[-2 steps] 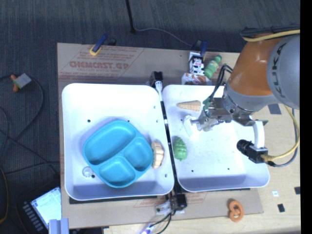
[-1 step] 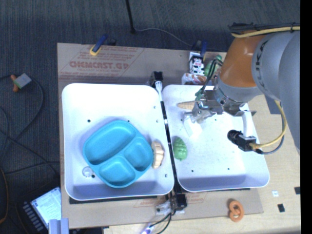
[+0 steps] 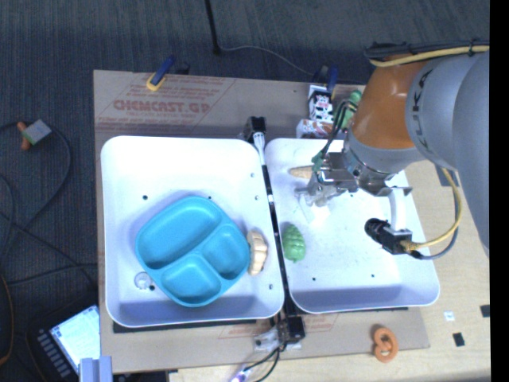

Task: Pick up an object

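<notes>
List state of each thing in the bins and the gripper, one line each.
blue divided tray: left bin, lying flat, right way up, compartments bare
tan object: left bin, against the tray's right edge
green object: right bin, lying loose near the left wall
cream cone-shaped object: right bin, lying on its side by the gripper
gripper: low over the right bin, grip state unclear

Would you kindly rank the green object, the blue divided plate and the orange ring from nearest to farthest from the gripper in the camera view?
1. Green object, right bin, by its left wall, below the gripper.
2. Blue divided plate, left bin.
3. Orange ring, on the bench beyond the right bin's near edge.
</notes>
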